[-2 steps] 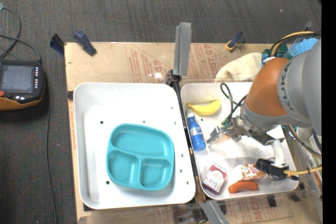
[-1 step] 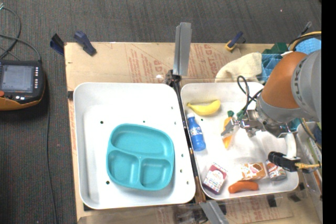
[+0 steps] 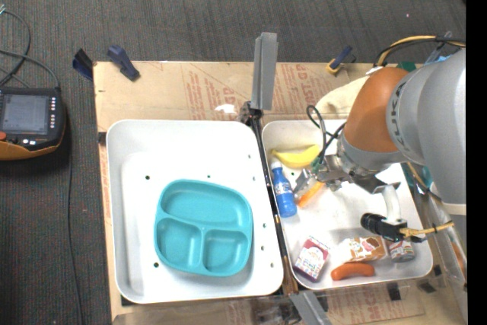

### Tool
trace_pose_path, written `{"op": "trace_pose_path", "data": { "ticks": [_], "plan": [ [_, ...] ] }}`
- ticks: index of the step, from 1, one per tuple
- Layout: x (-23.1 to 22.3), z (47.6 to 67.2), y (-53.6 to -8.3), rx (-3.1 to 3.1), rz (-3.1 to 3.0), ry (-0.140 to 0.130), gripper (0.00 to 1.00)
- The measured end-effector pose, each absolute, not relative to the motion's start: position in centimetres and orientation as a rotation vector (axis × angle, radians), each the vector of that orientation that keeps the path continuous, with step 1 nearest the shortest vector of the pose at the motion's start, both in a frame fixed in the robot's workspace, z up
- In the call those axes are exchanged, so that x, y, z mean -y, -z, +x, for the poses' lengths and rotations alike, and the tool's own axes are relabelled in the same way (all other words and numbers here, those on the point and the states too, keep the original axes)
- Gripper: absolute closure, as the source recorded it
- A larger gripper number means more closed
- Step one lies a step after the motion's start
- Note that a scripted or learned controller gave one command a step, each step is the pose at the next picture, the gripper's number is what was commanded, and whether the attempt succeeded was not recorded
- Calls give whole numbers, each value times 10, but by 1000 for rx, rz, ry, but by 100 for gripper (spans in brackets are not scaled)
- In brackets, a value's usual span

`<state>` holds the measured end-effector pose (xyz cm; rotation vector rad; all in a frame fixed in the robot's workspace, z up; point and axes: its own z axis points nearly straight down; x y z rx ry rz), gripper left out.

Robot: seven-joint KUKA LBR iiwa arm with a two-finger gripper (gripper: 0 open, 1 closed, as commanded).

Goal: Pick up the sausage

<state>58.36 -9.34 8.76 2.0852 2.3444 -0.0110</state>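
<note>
The sausage is a short red-orange link lying near the front edge of the right bin. My gripper is low in the back left part of that bin, well away from the sausage. It hovers right over an orange carrot-like piece, between the blue bottle and the arm's wrist. The orange band and grey body of the arm hide the bin's back right part.
A yellow banana lies at the back of the right bin. A pink and white carton, a brown packet and a small can crowd the sausage. A teal divided plate sits in the left bin.
</note>
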Motion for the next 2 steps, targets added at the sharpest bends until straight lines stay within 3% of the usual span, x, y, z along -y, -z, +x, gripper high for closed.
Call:
{"op": "trace_pose_path", "data": {
  "ticks": [1, 2],
  "plan": [
    [90, 583, -95, -2359, 2083, 11, 100],
    [92, 583, -96, -2354, 2082, 15, 0]
  ]
}}
